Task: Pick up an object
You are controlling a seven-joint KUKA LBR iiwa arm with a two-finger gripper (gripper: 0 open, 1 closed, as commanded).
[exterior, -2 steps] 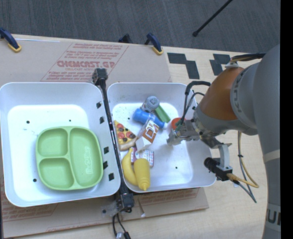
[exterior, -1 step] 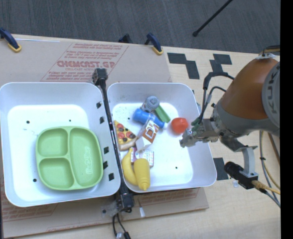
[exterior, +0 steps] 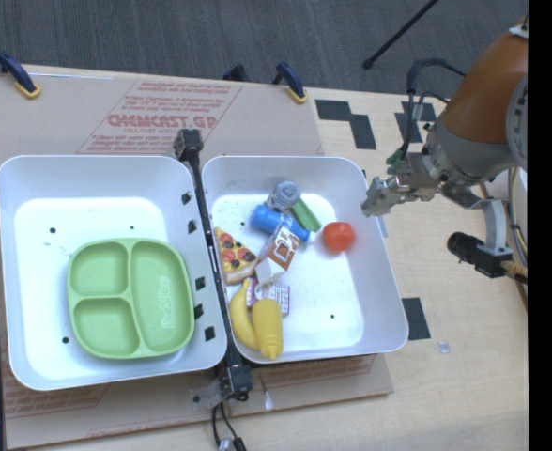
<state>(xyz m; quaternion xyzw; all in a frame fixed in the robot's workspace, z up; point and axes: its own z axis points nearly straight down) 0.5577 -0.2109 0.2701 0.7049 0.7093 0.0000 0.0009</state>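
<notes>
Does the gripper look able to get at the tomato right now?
Probably yes. The tomato lies apart from the other toys, on the bin's near side to the gripper, with nothing over it.

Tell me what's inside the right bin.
The right bin holds a tomato, pizza slice, banana, mustard bottle, blue cup and a carton. Whatever lies beneath that pile is covered.

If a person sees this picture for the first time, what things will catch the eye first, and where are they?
The pale green plastic tray with three compartments stands out first, lying alone in the left white bin. Next comes the bright heap in the right white bin: a round red tomato-like toy near its right wall and a yellow banana at its front. The grey arm's gripper hovers by that bin's right rim.
</notes>
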